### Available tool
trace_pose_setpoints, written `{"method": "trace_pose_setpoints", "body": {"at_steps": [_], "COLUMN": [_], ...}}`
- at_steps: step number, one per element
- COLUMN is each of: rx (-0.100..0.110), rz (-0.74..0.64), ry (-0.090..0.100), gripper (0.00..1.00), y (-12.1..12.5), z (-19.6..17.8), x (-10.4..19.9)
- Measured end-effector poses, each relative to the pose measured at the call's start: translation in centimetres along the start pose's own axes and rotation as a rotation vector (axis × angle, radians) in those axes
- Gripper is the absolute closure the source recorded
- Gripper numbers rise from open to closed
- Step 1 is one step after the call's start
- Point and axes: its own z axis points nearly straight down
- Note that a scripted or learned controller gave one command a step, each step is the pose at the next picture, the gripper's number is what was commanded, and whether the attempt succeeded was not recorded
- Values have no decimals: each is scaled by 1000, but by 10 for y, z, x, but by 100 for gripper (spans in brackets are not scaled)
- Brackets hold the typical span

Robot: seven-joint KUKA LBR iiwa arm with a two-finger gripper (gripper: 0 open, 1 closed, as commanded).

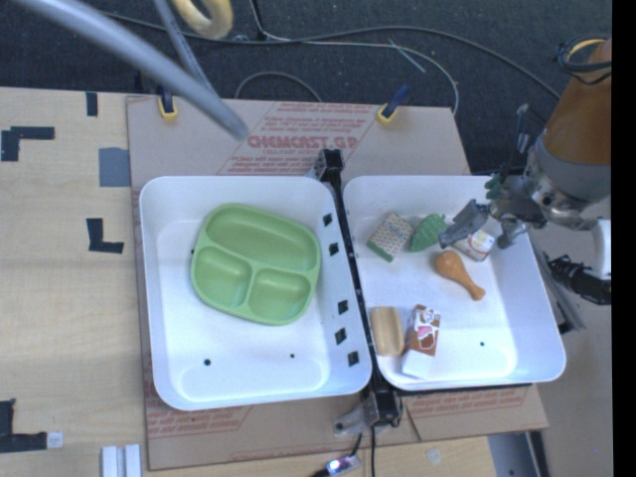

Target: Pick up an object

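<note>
In the right bin [527,306] lie a checkered tan block [391,235], a green leafy toy [429,232], an orange drumstick [459,271], a tan bread piece [387,331] and a red and white carton [425,330]. My gripper [484,231] hangs over the bin's upper right part, reaching in from the right. It is open, with its dark fingers spread on either side of a small white and red item [482,244] that sits just below them. The drumstick lies just below and left of the gripper.
A green sectioned plate [256,263] rests in the left bin [169,346]. A black divider [341,266] runs between the bins. A white card [417,366] lies under the carton. The arm's orange band [586,117] rises at the right edge.
</note>
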Motion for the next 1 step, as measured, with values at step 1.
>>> {"method": "trace_pose_setpoints", "body": {"at_steps": [1], "rx": [-11], "rz": [-3], "ry": [-2], "gripper": [0], "y": [2], "z": [-6], "x": [0]}}
